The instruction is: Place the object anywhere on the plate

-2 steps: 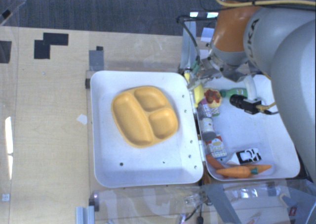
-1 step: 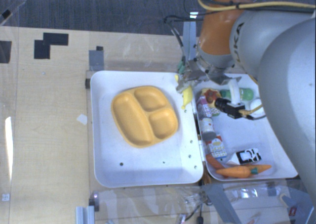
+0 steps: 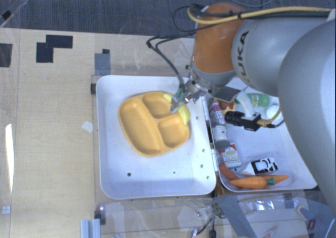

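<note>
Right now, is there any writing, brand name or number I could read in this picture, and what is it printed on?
"KUKA", partly seen, on the grey robot arm.
Label on the bottle in the right bin: too blurred to read.
Label on the small packet: too blurred.
Black-and-white card: marks, not legible.

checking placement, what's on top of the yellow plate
The hand sits over the yellow plate's right rim, with something yellow-green at that edge. The hand and arm cover what lies beneath them.
</note>
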`<state>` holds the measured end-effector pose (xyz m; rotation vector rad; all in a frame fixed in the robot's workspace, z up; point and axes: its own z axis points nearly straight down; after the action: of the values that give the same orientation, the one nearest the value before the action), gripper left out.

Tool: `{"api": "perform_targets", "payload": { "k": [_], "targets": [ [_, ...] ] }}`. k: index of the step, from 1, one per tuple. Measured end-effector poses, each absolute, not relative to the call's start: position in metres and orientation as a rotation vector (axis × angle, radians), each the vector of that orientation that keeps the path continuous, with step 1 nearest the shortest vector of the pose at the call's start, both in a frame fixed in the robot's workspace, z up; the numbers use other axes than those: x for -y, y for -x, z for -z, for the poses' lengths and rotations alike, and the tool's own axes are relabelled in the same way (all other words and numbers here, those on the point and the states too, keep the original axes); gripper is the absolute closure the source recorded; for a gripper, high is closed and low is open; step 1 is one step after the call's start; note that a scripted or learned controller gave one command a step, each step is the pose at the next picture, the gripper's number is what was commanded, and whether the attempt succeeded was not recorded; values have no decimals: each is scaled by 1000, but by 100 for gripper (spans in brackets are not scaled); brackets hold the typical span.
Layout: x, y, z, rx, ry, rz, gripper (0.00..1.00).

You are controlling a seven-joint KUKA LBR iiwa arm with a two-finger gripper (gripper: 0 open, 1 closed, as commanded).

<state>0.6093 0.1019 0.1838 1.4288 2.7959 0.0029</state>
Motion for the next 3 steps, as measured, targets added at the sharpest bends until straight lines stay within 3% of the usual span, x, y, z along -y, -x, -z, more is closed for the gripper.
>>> {"api": "perform_targets", "payload": {
  "k": [1, 2, 3],
  "targets": [
    [-98, -639, -199, -2944, -1082, -5, 100],
    [-92, -629, -199, -2943, -1091, -3, 100],
    [-92, -629, -199, -2943, -1091, -3, 0]
  ]
}}
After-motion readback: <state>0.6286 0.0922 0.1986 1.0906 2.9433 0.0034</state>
